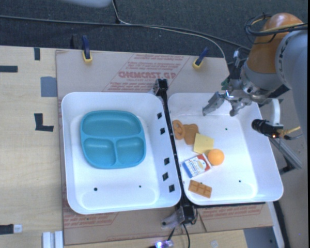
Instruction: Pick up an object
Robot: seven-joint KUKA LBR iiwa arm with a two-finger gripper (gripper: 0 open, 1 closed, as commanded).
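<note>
1. Nearest me, a brown waffle piece (pixel 200 188) lies at the front of the right bin (pixel 258 182)
2. Just behind it: a small carton (pixel 197 165) with unreadable print, an orange ball (pixel 215 157), a yellow block (pixel 203 143), a brown pretzel (pixel 184 130)
3. The gripper (pixel 223 107) hovers spread open, holding nothing, above the bin's far end
4. Left bin (pixel 72 190) holds a blue divided tray (pixel 113 139)
5. The cardboard (pixel 144 71) reads "CHEMCAST"

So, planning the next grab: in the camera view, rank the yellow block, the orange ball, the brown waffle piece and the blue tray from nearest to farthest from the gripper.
From the gripper:
1. Yellow block, right bin, below it.
2. Orange ball, just beyond the block.
3. Brown waffle piece, right bin's near edge.
4. Blue tray, left bin.
</note>
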